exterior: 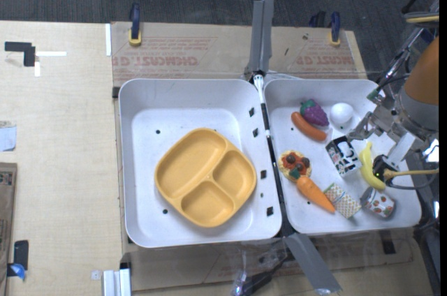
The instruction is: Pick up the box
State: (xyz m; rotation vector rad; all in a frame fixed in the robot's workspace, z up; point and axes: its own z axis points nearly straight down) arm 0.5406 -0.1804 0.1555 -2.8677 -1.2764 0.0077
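Note:
In the right bin (pixel 307 221), a small black-and-white box (pixel 341 154) lies near the middle right. A second, checkered little box (pixel 343 202) rests near the front wall beside the carrot (pixel 316 195). My gripper (pixel 368 148) hangs over the bin's right side, just right of the black-and-white box and above the banana (pixel 370 169). Its fingers are spread open; one fingertip (pixel 357 131) sits just behind the box and the other reaches down by the banana. Nothing is held between them.
The right bin also holds purple grapes (pixel 314 112), a hot dog (pixel 308 126), a white ball (pixel 341 113), a small pizza (pixel 295 163) and a can (pixel 378 204). A yellow divided plate (pixel 204 177) lies in the left bin (pixel 140 148).

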